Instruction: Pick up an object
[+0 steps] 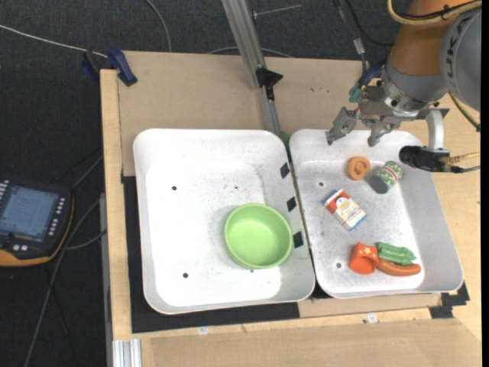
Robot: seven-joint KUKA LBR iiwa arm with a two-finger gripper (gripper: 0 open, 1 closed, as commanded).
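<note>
Two fingers of gripper (357,135) spread, grasping nothing; arm (428,44) cut off at frame edge.

A tan wooden bench (199,90) carries two white bins side by side — the left bin (164,159), the right bin (439,235) — over a black mat (214,312).

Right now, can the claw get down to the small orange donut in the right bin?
Probably yes: the claw hangs open just above the donut, with nothing between them; the nearby can lies apart.
</note>
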